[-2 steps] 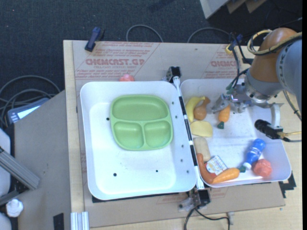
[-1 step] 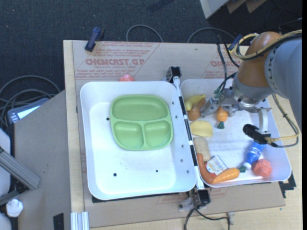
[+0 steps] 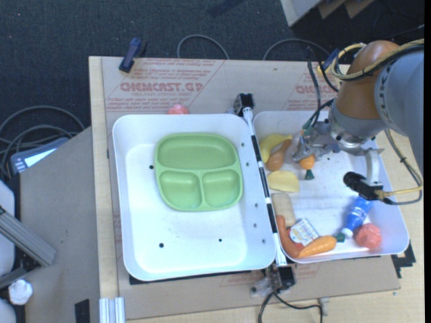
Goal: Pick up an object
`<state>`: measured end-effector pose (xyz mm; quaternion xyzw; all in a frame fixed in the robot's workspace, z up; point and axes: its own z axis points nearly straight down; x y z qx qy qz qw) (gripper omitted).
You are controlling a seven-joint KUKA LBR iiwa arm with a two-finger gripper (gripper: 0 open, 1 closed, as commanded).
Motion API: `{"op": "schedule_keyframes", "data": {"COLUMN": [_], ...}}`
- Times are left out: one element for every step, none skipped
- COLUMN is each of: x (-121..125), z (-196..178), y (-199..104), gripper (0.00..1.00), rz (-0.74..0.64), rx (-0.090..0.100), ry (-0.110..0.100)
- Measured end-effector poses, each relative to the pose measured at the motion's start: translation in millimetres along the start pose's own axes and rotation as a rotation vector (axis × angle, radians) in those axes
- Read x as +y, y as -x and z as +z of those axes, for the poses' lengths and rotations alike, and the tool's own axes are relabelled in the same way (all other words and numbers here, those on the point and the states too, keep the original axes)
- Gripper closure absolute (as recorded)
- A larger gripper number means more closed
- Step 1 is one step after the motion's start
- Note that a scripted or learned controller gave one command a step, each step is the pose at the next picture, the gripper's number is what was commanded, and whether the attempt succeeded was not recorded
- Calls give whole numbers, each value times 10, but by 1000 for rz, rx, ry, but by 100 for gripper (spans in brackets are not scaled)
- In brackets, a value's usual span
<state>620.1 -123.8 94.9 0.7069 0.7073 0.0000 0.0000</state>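
My gripper (image 3: 307, 148) hangs low over the back left part of the right bin (image 3: 397, 229), reaching in from the right. A small orange piece with a dark green tip (image 3: 308, 161) sits right under it, touching or very close. To its left lie a yellow toy (image 3: 271, 141) and an orange-brown toy (image 3: 277, 157). A pale yellow piece (image 3: 284, 180) lies in front of them. Nearer the front are a carrot (image 3: 318, 245), a small packet (image 3: 304, 229), a blue bottle (image 3: 355, 214) and a red toy (image 3: 368, 235).
The left bin (image 3: 135, 200) holds a green divided plate (image 3: 199, 170). A beige piece (image 3: 283, 207) and a red strip (image 3: 283, 234) lie along the right bin's left wall. A black part (image 3: 357, 182) with a cable hangs by the arm. Cables run behind the bench.
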Motion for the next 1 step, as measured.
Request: {"op": "schedule_keyframes", "data": {"x": [8], "z": [-912], "y": [-628], "gripper": [100], "rz": [-2], "rx": [1], "ry": [3]}}
